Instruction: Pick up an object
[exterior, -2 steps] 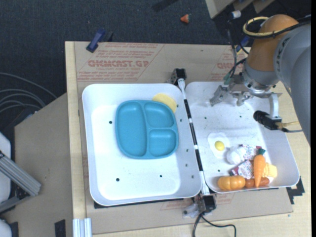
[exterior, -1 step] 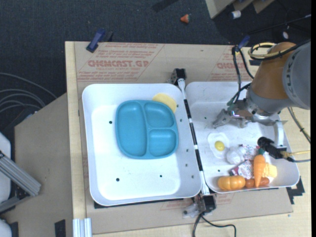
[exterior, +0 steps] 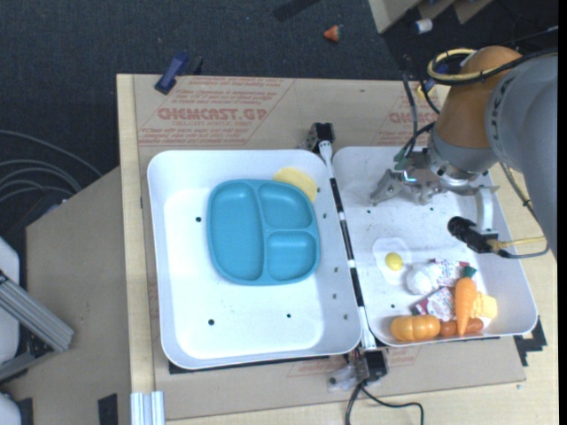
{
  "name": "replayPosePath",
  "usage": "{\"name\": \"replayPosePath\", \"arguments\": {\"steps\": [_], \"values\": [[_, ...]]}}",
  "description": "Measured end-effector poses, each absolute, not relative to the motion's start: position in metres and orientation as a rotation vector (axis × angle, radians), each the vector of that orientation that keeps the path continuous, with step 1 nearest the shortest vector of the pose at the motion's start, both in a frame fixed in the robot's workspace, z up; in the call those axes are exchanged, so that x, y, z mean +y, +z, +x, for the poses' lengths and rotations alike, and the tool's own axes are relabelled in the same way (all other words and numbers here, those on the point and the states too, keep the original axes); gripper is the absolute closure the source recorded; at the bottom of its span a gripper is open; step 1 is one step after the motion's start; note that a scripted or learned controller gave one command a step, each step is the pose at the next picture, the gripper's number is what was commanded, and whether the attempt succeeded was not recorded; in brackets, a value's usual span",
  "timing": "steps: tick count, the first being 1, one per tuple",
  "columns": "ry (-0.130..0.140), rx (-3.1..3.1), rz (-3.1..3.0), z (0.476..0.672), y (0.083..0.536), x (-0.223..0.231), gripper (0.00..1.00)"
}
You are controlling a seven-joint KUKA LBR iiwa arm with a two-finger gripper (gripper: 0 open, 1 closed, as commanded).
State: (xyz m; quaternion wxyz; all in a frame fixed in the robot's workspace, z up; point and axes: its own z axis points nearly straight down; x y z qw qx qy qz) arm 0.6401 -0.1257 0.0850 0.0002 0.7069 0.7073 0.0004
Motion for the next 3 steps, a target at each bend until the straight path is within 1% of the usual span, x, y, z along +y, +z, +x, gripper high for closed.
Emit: {"name": "replayPosePath", "arguments": {"steps": [1,2,3], "values": [[-0.002,2.224,2.223,0.626,0.085,-0.092,0.0],[0.001,2.222,2.22,0.667,0.085,-0.093,0.0],[-0.002,2.221,2.225,0.565,0.084,-0.119,0.0]]}}
